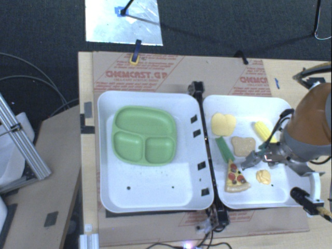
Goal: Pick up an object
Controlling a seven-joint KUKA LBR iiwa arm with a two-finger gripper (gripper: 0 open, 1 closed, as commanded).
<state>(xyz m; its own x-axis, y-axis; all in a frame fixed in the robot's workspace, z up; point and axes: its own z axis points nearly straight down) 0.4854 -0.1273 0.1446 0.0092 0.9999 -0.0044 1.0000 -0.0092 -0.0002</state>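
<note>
Setting: a robotics lab or test cell is indicated.
Bench (88, 191): covered by printed cardboard (155, 71), on which two white bins (155, 191) are fixed side by side.
Surroundings: dark carpet (41, 25), loose cables (31, 71) and an aluminium frame (21, 139) are seen.
Props: toy food (237, 178) is laid out.

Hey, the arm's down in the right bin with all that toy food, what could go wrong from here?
The gripper sits among crowded items: the pizza slice, the tan cookie-like piece and the green stick lie close together, so it may nudge or catch two at once. The pizza slice lies flat, so the fingers might slide over it and come up with nothing.
</note>
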